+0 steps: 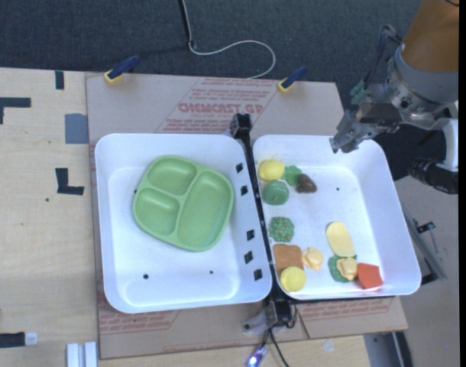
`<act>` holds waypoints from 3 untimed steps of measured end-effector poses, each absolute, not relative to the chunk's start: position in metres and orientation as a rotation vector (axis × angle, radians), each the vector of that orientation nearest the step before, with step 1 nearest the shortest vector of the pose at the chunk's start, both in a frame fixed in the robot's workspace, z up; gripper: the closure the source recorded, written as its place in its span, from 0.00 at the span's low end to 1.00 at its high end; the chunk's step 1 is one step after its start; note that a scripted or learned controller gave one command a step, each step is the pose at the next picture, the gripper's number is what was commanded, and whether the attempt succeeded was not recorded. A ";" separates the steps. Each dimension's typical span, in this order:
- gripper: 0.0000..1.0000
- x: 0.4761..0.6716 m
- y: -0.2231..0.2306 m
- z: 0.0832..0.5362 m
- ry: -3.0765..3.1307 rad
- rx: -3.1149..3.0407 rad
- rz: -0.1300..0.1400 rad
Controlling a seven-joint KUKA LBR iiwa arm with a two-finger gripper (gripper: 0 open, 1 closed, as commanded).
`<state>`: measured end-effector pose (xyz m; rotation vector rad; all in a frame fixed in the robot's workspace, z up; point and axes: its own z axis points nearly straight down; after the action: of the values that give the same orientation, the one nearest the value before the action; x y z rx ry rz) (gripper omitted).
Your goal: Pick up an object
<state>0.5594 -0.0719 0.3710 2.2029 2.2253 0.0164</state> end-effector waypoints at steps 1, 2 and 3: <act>1.00 0.557 -0.068 0.533 2.214 2.207 0.019; 1.00 0.486 -0.040 0.461 2.229 2.224 -0.009; 1.00 0.483 0.008 0.371 2.233 2.221 -0.012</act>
<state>0.4826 0.0078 0.3713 2.2214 2.2326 -0.0122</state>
